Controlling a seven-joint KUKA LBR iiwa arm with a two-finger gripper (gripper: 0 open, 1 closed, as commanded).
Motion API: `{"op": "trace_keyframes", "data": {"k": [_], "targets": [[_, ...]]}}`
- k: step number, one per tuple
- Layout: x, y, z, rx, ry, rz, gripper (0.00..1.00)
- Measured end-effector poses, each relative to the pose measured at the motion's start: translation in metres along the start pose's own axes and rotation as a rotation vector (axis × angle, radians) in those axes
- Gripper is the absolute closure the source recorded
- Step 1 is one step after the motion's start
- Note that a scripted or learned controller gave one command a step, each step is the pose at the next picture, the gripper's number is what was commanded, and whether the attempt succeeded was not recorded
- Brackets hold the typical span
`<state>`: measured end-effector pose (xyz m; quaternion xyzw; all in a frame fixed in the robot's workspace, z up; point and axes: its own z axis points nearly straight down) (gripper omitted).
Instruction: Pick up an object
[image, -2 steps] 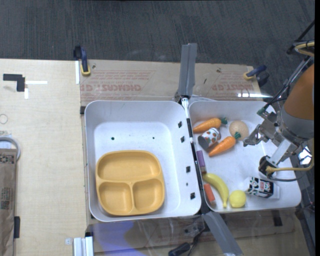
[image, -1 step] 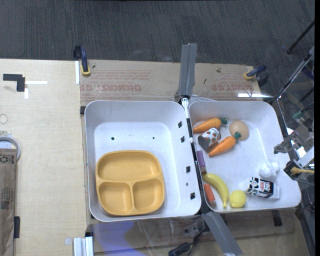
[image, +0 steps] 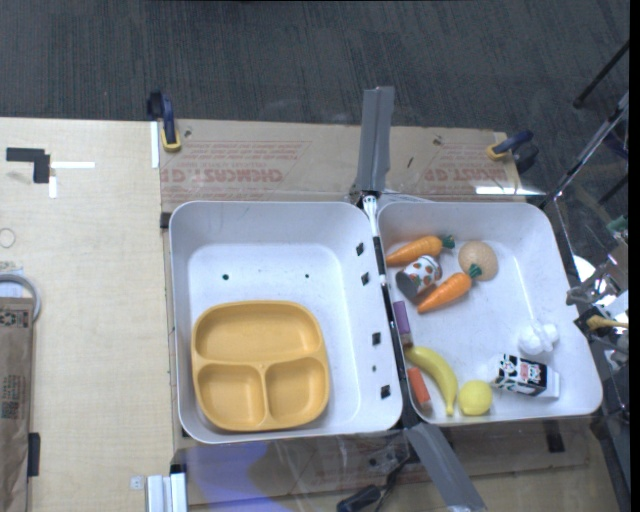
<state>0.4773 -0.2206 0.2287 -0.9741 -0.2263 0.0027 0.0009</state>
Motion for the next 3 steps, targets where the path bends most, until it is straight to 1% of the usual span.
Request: {"op": "trace_keyframes", "data": {"k": [1, 2, 3], "targets": [[0.013, 0.008, 0.043, 0.001, 0.001, -0.214, 0.00], [0.079, -0.023, 0.034, -0.001, 0.000, -0.073, 0.00], [0.078, -0.023, 0.027, 0.002, -0.005, -0.075, 1.00]]}}
